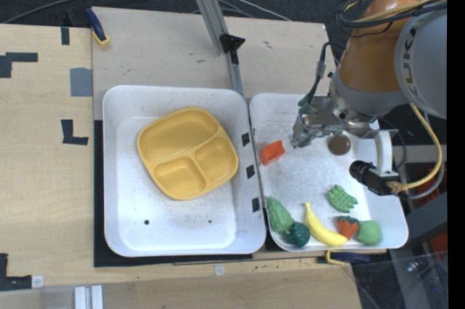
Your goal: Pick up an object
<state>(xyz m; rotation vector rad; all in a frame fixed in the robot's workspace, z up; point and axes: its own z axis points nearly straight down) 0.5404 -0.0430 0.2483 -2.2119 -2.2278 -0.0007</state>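
Arm poised over the right bin (287,107), with toy foods along its near edge and an orange block beside the gripper

Near edge of the right bin, left to right: a green leafy vegetable (279,212), a dark teal piece (296,234), a banana (322,227), a red strawberry (347,227) and a light green fruit (369,232); just beyond them lies a ridged green piece (341,197). Farther in, the orange block (272,152) rests near the bin's left wall, with the gripper (299,139) just right of it, nothing seen between its fingers; how far they are parted cannot be told. The left bin (116,155) holds a yellow divided plate (188,152)
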